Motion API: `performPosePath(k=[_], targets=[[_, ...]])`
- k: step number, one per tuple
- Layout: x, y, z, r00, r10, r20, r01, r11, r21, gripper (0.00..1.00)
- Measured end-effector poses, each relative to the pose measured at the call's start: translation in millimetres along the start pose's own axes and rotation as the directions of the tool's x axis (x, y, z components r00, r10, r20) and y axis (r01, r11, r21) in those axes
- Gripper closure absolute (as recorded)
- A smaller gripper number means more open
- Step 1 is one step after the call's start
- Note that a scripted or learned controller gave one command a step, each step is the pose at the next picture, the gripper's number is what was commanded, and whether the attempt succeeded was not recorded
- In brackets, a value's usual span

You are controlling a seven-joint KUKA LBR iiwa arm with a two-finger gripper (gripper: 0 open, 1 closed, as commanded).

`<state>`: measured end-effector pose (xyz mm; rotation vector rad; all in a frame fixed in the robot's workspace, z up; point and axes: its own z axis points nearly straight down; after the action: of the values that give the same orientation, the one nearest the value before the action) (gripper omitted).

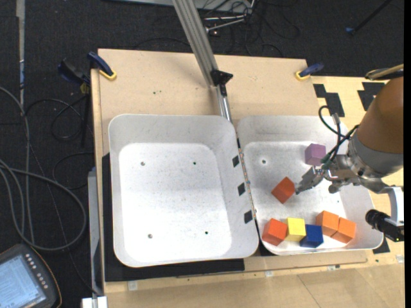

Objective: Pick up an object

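Observation:
In the right bin [270, 140] an orange-red cube [283, 189] lies tilted near the middle. My gripper [306, 181] reaches in from the right, its tip just right of that cube and close to touching it. A purple cube [315, 153] sits a little above and to the right of the gripper tip. Along the bin's front edge runs a row of blocks: an orange one [275, 231], a yellow one [296, 227], a blue one [313, 235] and two more orange ones [337, 225].
The left bin [122, 172] lies beside the right one, with black clips on the shared rim. A metal pole [196, 34] slants down from the top to the bins' far edge. Cables run over the dark floor on the left.

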<state>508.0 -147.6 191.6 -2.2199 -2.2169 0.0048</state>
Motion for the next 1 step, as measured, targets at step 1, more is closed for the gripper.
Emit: performPosePath(k=[1], targets=[[4.5, 4.8, 61.9, 1.0, -0.001, -0.001, 0.001, 1.0, 0.001, 0.0]])
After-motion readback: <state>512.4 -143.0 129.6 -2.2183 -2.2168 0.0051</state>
